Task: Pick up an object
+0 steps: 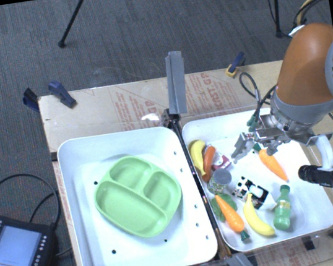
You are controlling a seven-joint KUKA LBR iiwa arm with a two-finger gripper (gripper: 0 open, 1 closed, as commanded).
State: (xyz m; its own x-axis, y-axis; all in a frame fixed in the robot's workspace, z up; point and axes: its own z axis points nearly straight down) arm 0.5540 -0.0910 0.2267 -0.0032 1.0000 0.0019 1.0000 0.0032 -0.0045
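Where the bench [87, 107] shows its bare cardboard top, at its far left a handheld screen pendant [13, 253] lies on the floor at about eight o'clock from the bins. The left bin [70, 157] carries a pale green divided plate [139, 196], lying flat near its middle. A grey upright bar [176, 84] stands at twelve o'clock above the seam between the bins. In the right bin [326, 210], hard against the left wall, a yellow banana [197, 154] lies beside a small orange carrot [208, 159], with a clear jar with a grey lid [219, 180] just at six o'clock from them. Lower down, a second carrot [229, 213] points toward five o'clock, touching a second banana [257, 220] at its right; a black-and-white toy [251, 191] sits just above that banana. A green bottle [282, 211] lies at four o'clock in the bin. A third carrot [272, 165] lies slanted near the bin's middle right, directly below the pincer [261, 139], and close to or touching it; whether it is caught between the fingers cannot be told, and whether the pincer is released or clenched cannot be told either. The arm [308, 75], with its orange band, reaches in from three o'clock above the right bin.
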